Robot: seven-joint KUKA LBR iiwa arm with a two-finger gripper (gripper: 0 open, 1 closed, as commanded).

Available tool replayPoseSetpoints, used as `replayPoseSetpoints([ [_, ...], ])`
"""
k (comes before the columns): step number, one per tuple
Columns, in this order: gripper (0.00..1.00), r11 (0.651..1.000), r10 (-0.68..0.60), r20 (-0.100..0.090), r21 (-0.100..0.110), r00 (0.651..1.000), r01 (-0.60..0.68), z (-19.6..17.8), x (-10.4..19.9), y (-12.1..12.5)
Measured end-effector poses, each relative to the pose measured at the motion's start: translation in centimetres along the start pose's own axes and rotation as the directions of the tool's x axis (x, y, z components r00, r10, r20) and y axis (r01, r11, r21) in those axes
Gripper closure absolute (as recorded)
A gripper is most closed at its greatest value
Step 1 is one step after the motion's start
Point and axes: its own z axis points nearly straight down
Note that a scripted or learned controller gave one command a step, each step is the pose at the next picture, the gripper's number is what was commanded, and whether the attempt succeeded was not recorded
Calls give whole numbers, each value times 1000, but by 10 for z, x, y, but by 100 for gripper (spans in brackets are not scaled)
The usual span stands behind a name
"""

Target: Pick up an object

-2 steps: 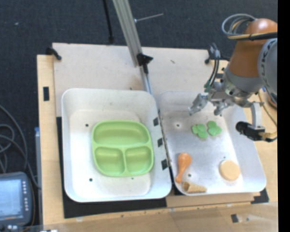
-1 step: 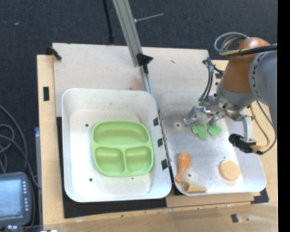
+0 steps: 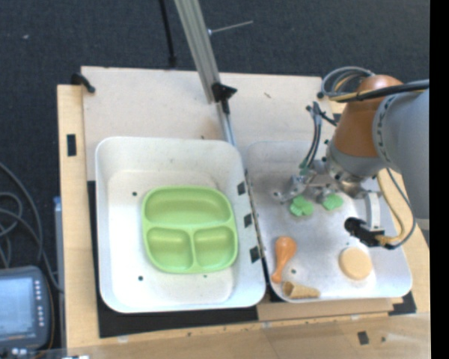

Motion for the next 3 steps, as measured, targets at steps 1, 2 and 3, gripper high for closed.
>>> replayPoseSetpoints([
  [1, 100, 1000, 6, -1, -6, 1000, -6, -14, -1, 1],
  [2, 100, 1000, -4, -1, -9, 1000, 4, -74, 6, 0],
  [3, 100, 1000, -5, -1, -10, 1000, 5, -136, 9, 8],
])
